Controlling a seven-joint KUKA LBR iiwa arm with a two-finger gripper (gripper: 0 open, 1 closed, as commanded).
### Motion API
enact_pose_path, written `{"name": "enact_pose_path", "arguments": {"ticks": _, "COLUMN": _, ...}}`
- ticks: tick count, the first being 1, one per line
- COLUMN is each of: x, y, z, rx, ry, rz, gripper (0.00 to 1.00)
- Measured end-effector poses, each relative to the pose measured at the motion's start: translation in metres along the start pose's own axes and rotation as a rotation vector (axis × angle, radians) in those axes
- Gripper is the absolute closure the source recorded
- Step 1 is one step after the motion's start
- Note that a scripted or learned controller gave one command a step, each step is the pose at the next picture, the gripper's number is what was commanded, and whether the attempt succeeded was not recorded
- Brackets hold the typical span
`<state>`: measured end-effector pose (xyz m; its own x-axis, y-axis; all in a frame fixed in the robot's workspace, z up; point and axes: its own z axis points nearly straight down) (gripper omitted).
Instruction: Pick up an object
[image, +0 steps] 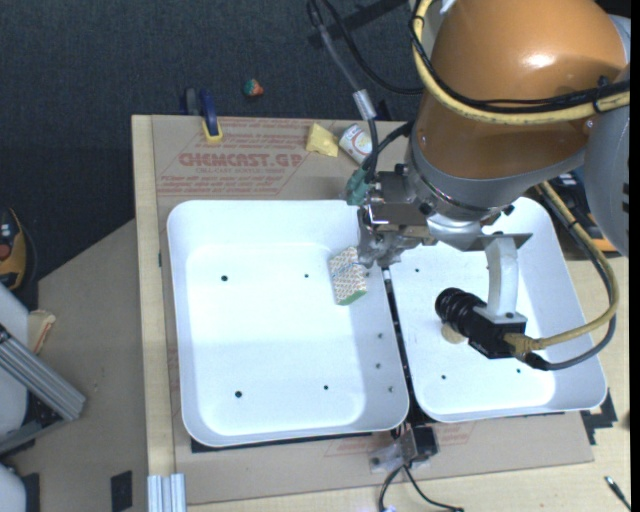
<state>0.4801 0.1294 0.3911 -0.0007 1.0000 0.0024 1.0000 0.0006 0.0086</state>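
I've got the gripper (375, 250) down over the left bin's (200, 230) right edge, prob. so it can lift w/o snagging the divider. A small patterned packet (347, 276) hangs just below the tips, above the bin floor and touching them. It looks pinched between narrow fingers, so I'd judge it held.

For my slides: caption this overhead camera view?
Arm's gripper at the left bin's right edge, touching a small patterned object.
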Motion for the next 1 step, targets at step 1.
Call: {"name": "enact_pose_path", "arguments": {"ticks": 1, "x": -0.0331, "y": 0.0001, "z": -0.0427, "rx": 0.002, "ry": -0.002, "rz": 0.005, "gripper": 1.00}}
